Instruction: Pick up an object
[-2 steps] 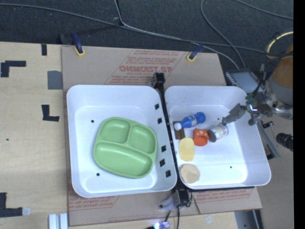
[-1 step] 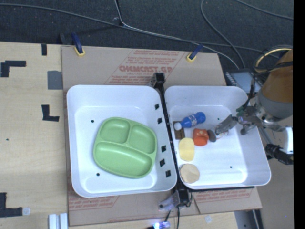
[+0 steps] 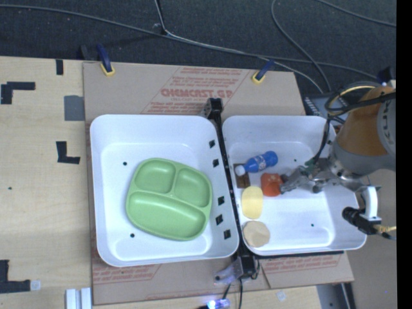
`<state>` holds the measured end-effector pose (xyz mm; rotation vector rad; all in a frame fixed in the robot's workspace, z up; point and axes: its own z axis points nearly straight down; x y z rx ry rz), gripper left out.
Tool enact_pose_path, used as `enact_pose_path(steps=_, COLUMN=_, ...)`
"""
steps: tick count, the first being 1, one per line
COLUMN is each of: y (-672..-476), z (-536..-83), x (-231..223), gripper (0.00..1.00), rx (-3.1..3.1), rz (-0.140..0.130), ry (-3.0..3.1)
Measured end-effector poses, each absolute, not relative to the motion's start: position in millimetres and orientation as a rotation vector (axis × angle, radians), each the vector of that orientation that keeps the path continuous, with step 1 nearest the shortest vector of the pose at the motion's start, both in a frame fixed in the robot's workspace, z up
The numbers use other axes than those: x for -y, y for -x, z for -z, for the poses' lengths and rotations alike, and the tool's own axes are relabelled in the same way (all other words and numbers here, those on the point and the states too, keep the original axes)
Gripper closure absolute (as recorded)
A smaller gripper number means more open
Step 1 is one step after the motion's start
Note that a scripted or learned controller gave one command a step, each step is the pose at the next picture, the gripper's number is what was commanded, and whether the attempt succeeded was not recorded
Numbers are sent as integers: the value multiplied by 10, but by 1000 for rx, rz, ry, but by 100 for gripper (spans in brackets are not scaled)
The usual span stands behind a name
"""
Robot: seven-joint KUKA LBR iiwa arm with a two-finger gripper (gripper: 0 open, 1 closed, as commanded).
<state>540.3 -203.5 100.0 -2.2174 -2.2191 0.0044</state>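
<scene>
The right bin [image 3: 322, 237] holds a small bottle with a blue body and white cap [image 3: 257, 163], a red-orange rounded object [image 3: 271, 184], a pale yellow oval object [image 3: 252, 202] and a tan round object [image 3: 257, 234]. A small dark brown piece [image 3: 243, 180] lies by the divider. My gripper [image 3: 289, 184] reaches in from the right, low over the bin, its dark fingertips just right of the red-orange object. Nothing is visibly between the fingers.
The left bin [image 3: 106, 140] holds a green divided plate [image 3: 170, 198]. A black divider with clips [image 3: 220, 172] runs between the bins. Both bins sit on a cardboard sheet [image 3: 193, 89]. Cables cross the dark floor beyond. The arm's orange band [image 3: 360, 131] hangs over the right bin's far right.
</scene>
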Motion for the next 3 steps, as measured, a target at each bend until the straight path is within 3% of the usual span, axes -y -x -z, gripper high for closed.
enact_pose_path(steps=1, y=-5412, z=-1127, x=2031, gripper=100, rx=2222, rz=-2, ry=2218)
enact_pose_path(steps=3, y=-5530, z=-2095, x=2038, gripper=100, rx=2226, rz=2, ry=2222)
